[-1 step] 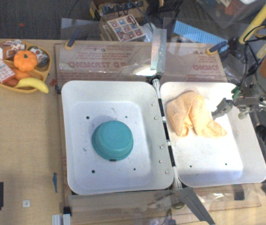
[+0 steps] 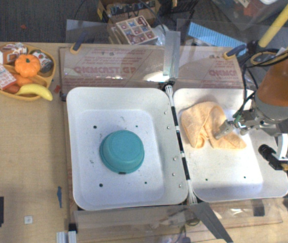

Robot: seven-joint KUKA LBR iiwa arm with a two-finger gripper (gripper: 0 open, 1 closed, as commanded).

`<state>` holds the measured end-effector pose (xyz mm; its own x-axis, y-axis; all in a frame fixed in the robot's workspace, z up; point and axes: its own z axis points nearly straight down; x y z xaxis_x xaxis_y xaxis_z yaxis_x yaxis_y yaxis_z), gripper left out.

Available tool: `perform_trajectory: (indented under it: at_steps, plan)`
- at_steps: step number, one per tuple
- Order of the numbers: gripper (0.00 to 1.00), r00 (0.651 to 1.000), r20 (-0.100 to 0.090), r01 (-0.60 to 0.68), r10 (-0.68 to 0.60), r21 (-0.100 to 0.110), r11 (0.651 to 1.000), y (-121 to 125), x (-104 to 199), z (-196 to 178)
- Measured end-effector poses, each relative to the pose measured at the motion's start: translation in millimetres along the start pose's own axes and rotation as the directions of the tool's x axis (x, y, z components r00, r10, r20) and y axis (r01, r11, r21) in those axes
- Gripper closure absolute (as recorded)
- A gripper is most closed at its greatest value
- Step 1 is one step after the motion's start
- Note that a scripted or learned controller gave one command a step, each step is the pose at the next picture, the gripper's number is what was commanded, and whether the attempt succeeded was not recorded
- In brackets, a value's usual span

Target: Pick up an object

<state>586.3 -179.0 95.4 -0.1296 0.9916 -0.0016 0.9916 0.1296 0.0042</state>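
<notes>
Tool: the tool (image 2: 225, 129) was low in the right bin (image 2: 235, 186), its tip on the right part of the orange cloth (image 2: 205, 125); whether it was apart or together I cannot tell, because the tip was small and blurred against the fabric.
Arm: the grey arm (image 2: 281, 92) with its orange band reached in from the right side, above the edge of the right bin.
Cloth: it lay crumpled on the floor of the right bin, in the upper half, near the wall between the bins; it did not look lifted.
Bowl: a teal bowl (image 2: 122, 151) stood upside down in the middle of the left bin (image 2: 83, 110), well apart from the tool.
Surface: a yellow plate of toy fruit (image 2: 17, 72) was at the far left corner.
Progress: in my judgement the reach was done and the tool had met the cloth; the closing and the lift were left, so nothing was picked up yet.
</notes>
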Motion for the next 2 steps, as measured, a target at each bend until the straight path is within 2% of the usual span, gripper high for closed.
perform_trajectory:
  at_steps: [2]
  plan:
    - [0.0, 0.988, 0.003, 0.157, -0.157, -0.007, 0.988, -35.0, 35.4, 5.3]
